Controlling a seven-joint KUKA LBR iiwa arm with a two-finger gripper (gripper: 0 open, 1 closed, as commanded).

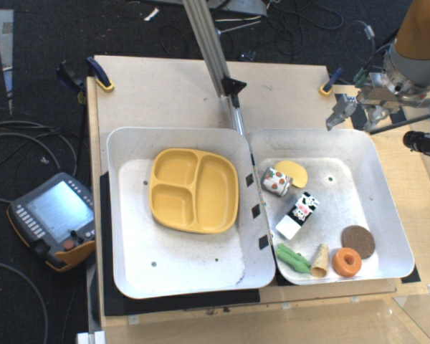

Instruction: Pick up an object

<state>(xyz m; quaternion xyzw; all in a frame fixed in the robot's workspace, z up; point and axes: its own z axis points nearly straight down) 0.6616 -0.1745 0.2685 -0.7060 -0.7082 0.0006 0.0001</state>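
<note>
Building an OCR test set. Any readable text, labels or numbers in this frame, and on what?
None can be read.
Black-and-white carton: cow-patch print, any lettering too small to read.
White cup with red spots: pattern, no legible words.
Teach pendant on the floor: screen lit, contents blurred.
Yellow divided plate: no marking visible.
</note>
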